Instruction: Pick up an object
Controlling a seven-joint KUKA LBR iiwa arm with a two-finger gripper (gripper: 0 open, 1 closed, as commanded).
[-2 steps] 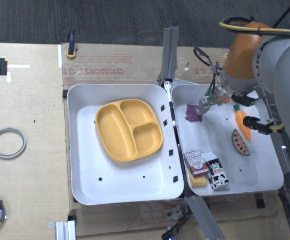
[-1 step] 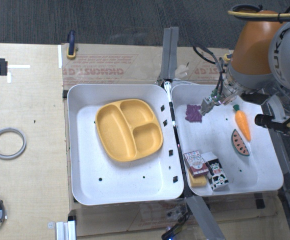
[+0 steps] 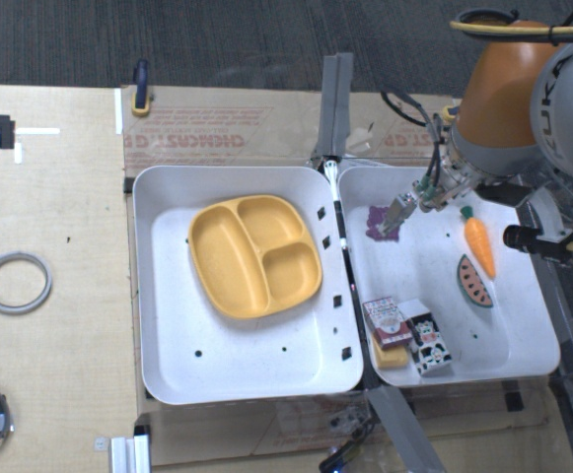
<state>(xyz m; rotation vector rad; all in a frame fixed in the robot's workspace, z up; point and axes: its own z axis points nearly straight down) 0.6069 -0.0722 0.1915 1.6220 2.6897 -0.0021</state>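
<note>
- Left bin [image 3: 158,363]: holds one yellow divided plate [image 3: 255,254] with three compartments, lying flat near the centre.
- Right bin [image 3: 523,358]: holds one purple object [image 3: 379,223] at the far left corner, one toy carrot [image 3: 479,247], one watermelon slice [image 3: 473,282], and three small boxes [image 3: 404,333] clustered at the near left.
- Gripper [image 3: 396,215]: positioned at the purple object; whether it is apart, together or clamped cannot be told.

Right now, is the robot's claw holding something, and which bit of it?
It cannot be told. The gripper sits right at the upper edge of the purple toy in the right bin, but a grip isn't clear.
</note>
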